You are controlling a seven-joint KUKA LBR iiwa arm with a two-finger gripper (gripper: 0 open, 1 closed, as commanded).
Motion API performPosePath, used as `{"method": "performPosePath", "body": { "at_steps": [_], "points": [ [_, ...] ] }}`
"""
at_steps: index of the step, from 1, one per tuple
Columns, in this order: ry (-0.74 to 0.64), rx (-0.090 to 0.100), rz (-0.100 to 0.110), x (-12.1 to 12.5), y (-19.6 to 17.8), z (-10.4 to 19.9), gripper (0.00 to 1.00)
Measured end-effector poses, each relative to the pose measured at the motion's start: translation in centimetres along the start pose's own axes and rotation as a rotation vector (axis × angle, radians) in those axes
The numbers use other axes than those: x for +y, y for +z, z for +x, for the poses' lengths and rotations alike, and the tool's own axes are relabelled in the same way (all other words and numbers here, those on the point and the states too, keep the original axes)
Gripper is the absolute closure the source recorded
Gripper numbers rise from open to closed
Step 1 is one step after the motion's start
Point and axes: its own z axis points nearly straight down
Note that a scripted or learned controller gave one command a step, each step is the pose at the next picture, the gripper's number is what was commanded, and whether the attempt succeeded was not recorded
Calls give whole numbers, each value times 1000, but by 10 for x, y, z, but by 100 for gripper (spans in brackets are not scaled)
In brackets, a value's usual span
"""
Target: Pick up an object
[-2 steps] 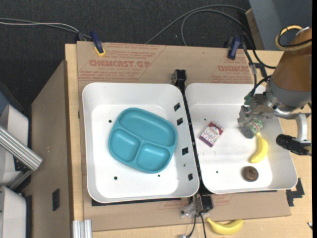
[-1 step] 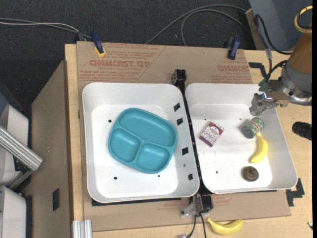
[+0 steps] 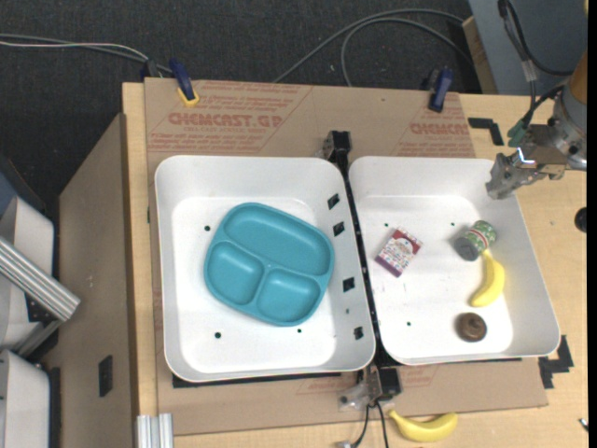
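Tool point(image 3: 505, 177) hovers over right bin point(image 3: 424, 177) far-right corner, clear of objs.

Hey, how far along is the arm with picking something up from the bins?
Done: nothing looks picked yet. The banana, can, packet and donut all lie on the right bin's floor, and the blue tray sits in the left bin. In hand: the gripper is at the right bin's upper right corner, near the can. Left: descend, grasp and lift an object.
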Motion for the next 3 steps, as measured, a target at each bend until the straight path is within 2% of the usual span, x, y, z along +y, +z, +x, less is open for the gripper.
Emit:
{"method": "performPosePath", "body": {
  "at_steps": [1, 2, 3],
  "points": [
    [-3, 3, 9, 4, 23, 50, 100],
    [-5, 4, 10, 17, 43, 109, 100],
    [-3, 4, 11, 18, 55, 153, 100]
  ]
}}
